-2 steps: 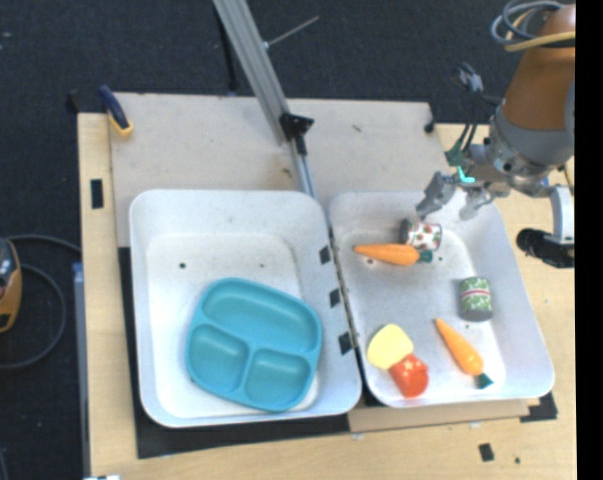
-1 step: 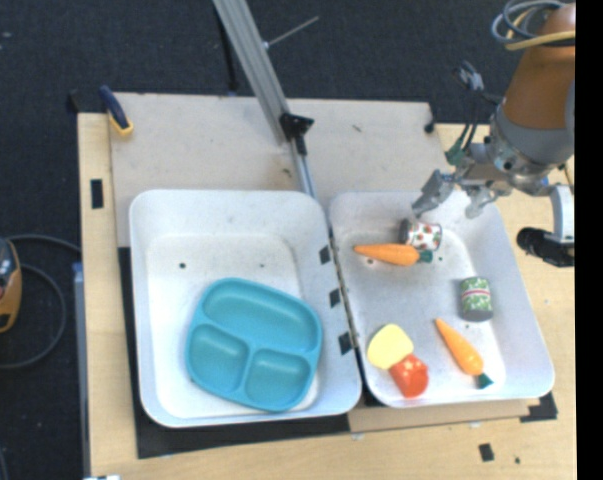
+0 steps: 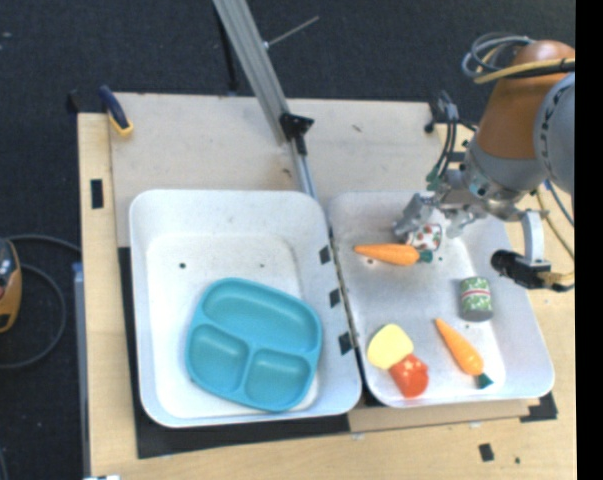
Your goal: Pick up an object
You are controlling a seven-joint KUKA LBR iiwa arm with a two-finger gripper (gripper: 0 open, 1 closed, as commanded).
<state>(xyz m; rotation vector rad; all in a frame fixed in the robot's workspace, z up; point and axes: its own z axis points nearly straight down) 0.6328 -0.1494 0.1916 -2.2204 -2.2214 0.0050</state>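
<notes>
My gripper (image 3: 427,224) hangs low over the far part of the right bin (image 3: 516,363), reaching in from the right. Right under it lies a small white and red object (image 3: 427,236), partly hidden by the gripper. An orange carrot (image 3: 388,254) lies on its side just left of and below that object, its green tip pointing right. Whether the gripper touches either of them I cannot tell.
In the right bin also sit a green can (image 3: 474,298), a second carrot (image 3: 460,347), a yellow piece (image 3: 389,345) and a red piece (image 3: 409,376). A blue divided plate (image 3: 253,342) lies in the left bin (image 3: 161,228). A metal rail (image 3: 253,56) slants over the back.
</notes>
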